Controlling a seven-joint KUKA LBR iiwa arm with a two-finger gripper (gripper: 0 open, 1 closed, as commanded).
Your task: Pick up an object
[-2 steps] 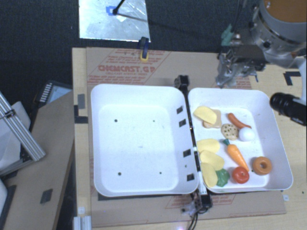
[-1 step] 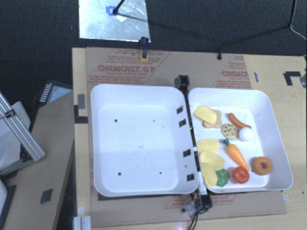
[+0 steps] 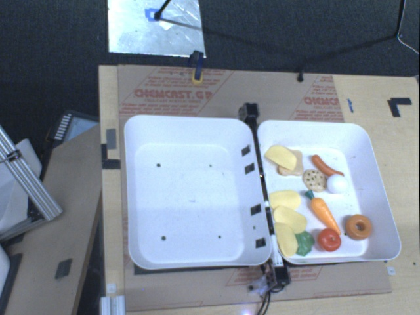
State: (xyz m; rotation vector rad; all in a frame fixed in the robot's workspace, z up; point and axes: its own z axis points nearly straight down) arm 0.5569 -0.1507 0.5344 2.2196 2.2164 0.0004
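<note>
Bench (image 3: 164, 87) carries two white bins side by side. Right bin (image 3: 377, 176) holds toy food: carrot (image 3: 324, 214), tomato (image 3: 329, 240), donut (image 3: 358, 226), sausage (image 3: 326, 165), egg (image 3: 336, 184), cookie (image 3: 314, 179). Yellow pieces (image 3: 289, 218) overlap; type unclear. Left bin (image 3: 190, 189) adjoins. Gripper state undeterminable.

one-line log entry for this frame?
stage: pre-pick | right bin: carrot, tomato, donut, egg, cookie, sausage | nothing lifted

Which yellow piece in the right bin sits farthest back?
The yellow piece lying on the tan slice, near the bin's back-left corner. The other three yellow pieces cluster lower along the divider.
</note>
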